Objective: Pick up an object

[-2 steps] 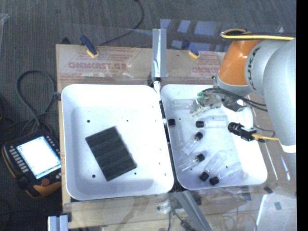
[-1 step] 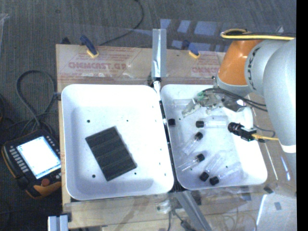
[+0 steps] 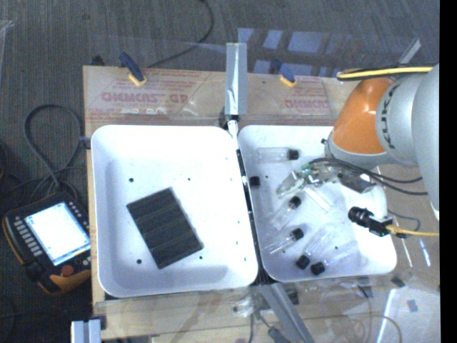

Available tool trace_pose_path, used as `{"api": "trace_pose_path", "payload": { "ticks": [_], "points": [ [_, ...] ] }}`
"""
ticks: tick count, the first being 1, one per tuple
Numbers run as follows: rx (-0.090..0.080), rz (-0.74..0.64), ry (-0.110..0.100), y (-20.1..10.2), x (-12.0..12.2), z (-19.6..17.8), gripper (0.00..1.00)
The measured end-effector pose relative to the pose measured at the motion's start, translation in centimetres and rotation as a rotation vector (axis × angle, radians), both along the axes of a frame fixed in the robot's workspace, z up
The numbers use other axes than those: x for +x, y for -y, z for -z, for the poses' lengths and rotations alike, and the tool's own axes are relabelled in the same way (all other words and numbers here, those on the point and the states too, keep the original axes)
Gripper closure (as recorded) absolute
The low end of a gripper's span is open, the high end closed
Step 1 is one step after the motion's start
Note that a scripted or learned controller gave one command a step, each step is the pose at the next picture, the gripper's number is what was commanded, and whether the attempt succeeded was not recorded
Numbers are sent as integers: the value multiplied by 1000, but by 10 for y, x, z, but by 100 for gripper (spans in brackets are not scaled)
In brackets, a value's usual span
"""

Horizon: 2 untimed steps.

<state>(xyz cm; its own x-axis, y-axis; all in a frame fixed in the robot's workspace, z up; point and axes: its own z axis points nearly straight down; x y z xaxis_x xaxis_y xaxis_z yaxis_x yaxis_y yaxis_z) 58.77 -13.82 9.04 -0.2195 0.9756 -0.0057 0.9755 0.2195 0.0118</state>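
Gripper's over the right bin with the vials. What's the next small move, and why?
Probably a short descent straight down onto the clear vial just under the gripper. The gripper sits low over the right bin, among scattered clear vials with black caps, and nothing shows between its fingers. The dark ridged block lies in the left bin, farther away.

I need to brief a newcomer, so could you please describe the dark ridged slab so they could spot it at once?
Of the two white bins, look in the left bin. The dark ridged slab lies flat near its middle, turned at a slant. It is one broad, opaque rectangle, whereas the right bin holds small clear vials with black caps.
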Motion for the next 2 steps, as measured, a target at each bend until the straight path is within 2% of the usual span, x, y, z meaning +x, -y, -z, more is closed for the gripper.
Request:
{"api": "trace_pose_path", "payload": {
  "ticks": [1,2],
  "points": [
    [-1,1,4,0,1,-10,100],
    [2,108,-13,-49,37,-113,100]
  ]
}}
